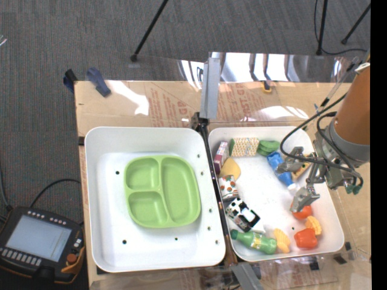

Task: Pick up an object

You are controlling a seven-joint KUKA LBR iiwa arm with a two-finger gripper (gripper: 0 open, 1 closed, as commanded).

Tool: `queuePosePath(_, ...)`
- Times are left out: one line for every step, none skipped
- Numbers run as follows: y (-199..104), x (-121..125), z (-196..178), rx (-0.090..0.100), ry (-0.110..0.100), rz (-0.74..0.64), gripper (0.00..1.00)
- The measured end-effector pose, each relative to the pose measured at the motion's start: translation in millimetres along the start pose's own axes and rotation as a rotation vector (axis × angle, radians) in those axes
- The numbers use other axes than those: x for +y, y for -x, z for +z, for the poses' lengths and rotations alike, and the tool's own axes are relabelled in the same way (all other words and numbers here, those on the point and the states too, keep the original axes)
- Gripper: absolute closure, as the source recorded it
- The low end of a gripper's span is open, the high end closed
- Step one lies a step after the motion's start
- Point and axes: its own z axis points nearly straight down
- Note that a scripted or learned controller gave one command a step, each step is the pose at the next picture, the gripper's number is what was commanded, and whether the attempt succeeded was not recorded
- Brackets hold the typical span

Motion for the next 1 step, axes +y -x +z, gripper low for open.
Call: queuePosePath(-7.2, -53.9, 105.3, 0.009, 0.003, 0.106, 0.00)
